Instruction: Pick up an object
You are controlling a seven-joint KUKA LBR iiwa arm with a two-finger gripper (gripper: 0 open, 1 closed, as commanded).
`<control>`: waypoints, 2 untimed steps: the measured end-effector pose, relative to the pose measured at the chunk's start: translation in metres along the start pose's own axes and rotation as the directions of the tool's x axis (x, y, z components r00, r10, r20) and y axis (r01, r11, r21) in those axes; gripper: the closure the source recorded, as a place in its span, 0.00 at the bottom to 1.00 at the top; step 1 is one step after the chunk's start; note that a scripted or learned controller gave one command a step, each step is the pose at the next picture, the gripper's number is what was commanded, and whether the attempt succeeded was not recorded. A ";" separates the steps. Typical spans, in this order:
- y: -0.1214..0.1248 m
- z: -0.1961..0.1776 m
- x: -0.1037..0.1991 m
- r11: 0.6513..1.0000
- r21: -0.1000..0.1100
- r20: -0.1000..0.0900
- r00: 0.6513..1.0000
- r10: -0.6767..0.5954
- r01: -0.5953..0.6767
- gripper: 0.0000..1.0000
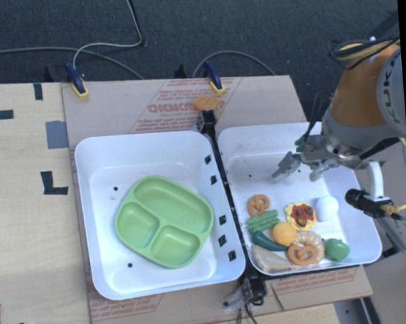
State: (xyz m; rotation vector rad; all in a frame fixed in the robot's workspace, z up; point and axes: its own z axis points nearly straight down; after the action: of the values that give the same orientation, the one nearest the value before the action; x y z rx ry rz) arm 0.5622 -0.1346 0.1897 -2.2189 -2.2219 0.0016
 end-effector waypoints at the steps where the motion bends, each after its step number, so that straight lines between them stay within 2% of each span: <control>1: -0.026 0.104 0.040 1.000 -0.002 -0.001 1.000 0.000 0.000 0.00; 2: -0.055 0.103 0.039 1.000 -0.008 0.002 1.000 0.000 0.000 0.00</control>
State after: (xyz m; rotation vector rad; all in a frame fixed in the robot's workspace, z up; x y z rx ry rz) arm 0.5072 -0.0959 0.0864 -2.2238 -2.2267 -0.0053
